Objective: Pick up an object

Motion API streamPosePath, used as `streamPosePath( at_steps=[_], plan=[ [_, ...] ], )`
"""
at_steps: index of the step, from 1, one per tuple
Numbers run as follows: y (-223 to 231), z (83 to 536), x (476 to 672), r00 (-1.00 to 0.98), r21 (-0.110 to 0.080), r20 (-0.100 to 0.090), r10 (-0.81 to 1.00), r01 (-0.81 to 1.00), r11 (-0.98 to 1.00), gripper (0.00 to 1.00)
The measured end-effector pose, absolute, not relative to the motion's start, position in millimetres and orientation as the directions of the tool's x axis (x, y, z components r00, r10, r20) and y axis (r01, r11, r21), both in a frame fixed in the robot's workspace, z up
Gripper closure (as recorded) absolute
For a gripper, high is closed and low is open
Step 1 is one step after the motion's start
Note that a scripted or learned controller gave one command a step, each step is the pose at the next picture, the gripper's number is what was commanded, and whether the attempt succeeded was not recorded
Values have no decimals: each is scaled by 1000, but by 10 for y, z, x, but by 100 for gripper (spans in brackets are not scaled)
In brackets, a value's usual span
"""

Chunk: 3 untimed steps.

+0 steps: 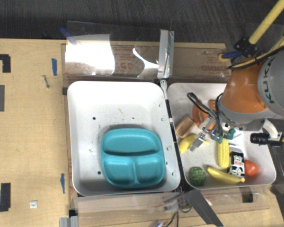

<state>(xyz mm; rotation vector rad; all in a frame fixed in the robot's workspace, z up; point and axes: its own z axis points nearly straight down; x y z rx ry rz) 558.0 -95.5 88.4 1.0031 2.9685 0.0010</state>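
The right bin held the toy food; left of it a teal tray filled the other bin. The end effector hung over the right bin's yellow piece; its state I could not tell. Descending squarely, clear of the corn cob, seemed wisest.

We see the gripper low in the right bin among corn, banana; teal tray in left bin.
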Motion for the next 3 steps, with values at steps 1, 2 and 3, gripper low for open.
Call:
streamPosePath(
  at_steps=[1, 2, 3],
  plan=[
    [-1014, 892, 6403, -803, -8, 15, 596, 595, 803, 0],
    [-1006, 1010, 6453, -806, 1, -8, 592, 592, 806, 100],
    [-993, 996, 6425, -806, -4, 6, 592, 592, 806, 0]
  ],
)
